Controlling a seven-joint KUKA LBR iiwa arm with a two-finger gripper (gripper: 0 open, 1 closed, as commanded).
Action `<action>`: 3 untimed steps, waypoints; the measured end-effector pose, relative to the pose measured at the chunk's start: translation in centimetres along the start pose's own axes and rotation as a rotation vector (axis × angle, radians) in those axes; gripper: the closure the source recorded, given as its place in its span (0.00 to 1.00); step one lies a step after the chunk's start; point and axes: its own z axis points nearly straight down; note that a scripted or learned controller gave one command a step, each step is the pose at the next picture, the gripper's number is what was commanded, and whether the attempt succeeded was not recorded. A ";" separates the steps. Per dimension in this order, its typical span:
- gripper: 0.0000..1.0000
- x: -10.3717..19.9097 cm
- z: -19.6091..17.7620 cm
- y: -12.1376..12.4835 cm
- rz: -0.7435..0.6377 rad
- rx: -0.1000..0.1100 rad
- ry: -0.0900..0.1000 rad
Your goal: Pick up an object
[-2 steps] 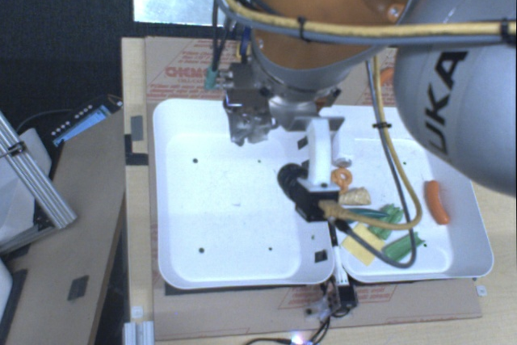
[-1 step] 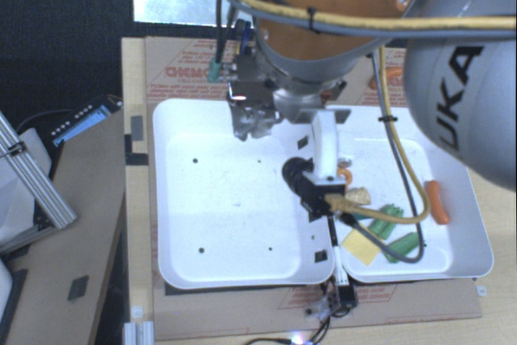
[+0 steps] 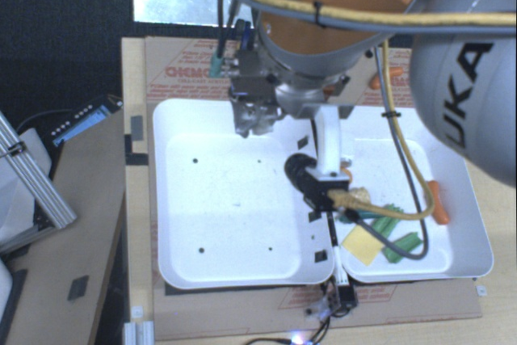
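Gripper (image 3: 255, 119) hangs at the left bin's (image 3: 218, 210) twelve o'clock rim, grip state unreadable; with the yellow block (image 3: 361, 245) off at four o'clock, closing here likely grabs nothing.

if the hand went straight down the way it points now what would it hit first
Most likely the bare floor of the left bin, near its far right corner; no object lies under the hand there. Depth is hard to judge.

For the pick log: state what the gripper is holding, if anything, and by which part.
It cannot be told. The grey metal gripper hangs over the left shallow white bin, its underside hidden from this view.
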 end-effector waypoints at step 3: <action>1.00 0.0 0.3 3.5 0.005 -0.003 0.000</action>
